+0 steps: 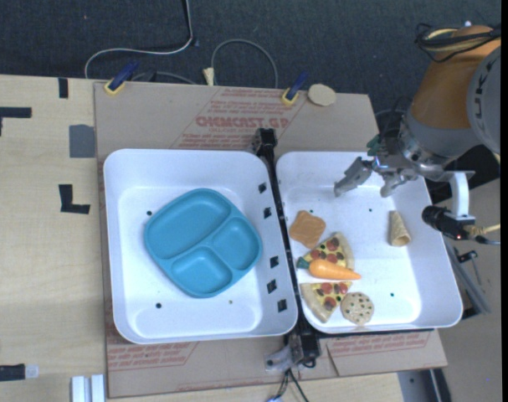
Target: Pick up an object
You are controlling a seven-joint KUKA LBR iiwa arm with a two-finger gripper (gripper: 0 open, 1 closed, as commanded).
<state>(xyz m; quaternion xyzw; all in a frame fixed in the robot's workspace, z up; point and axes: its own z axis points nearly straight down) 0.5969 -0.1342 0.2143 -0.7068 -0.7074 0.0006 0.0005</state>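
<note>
The right bin (404,304) holds several toy foods: a toast piece (306,227), a pizza slice (336,246), a carrot (330,269), a second pizza slice (322,296), a cookie (356,307) and a tan cone (399,228). My gripper (372,179) hovers over the upper part of this bin, its two grey fingers spread open with nothing between them. It is above and to the right of the toast, and up-left of the cone.
A blue divided plate (203,241) lies in the left bin (124,224). A black divider clip (265,145) sits between the bins. A round tan disc (322,95) lies on the cardboard behind. The arm's orange band (450,69) is at upper right.
</note>
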